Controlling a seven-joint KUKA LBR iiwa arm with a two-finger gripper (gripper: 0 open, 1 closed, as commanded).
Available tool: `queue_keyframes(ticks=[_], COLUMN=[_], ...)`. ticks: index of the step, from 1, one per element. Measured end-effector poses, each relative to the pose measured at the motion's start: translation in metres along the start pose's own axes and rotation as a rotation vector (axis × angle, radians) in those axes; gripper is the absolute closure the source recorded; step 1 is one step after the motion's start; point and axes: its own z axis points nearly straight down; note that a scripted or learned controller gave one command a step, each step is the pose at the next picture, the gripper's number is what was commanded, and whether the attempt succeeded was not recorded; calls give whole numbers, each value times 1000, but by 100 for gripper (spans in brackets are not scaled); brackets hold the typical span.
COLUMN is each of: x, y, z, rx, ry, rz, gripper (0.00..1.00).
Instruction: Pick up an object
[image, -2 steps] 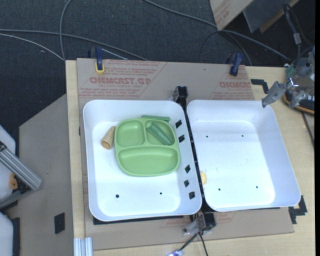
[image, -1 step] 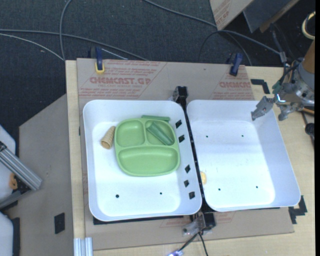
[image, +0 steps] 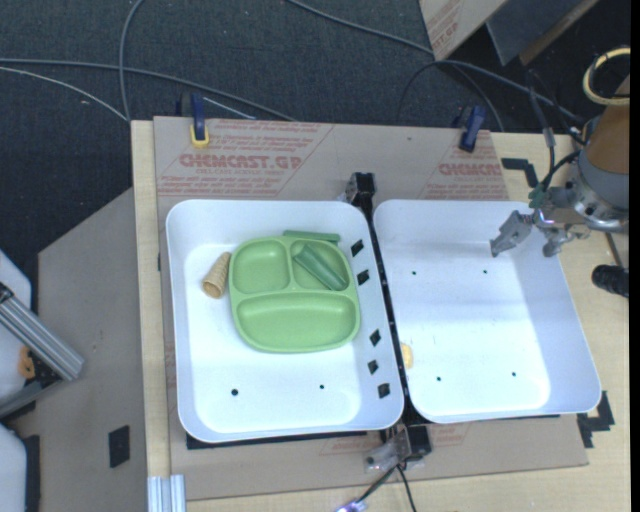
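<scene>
A green divided plate (image: 293, 296) lies in the left bin (image: 270, 400). A dark green pod-shaped piece (image: 320, 264) rests in the plate's upper right compartment, and another green strip (image: 312, 237) lies along the plate's far rim. A small tan cone (image: 215, 274) lies on the bin floor just left of the plate. My gripper (image: 530, 238) hangs over the far right corner of the right bin (image: 490, 330), well apart from all of these. Its fingers (image: 508, 234) are spread open with nothing between them.
A small yellowish bit (image: 406, 355) sits at the seam between the two bins. Black clips (image: 360, 187) line the divider. Clamps (image: 199, 118) hold the cardboard-covered bench at the back. Cables run across the dark floor behind.
</scene>
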Motion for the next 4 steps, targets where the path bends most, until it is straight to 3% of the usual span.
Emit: queue_keyframes(ticks=[1,2,4], x=[-6,-6,-16], y=[-3,-1,-2], z=[61,45,-59], rx=[2,-8,-12], ry=[0,-2,-5], rz=[0,-1,1], gripper=[0,100,100])
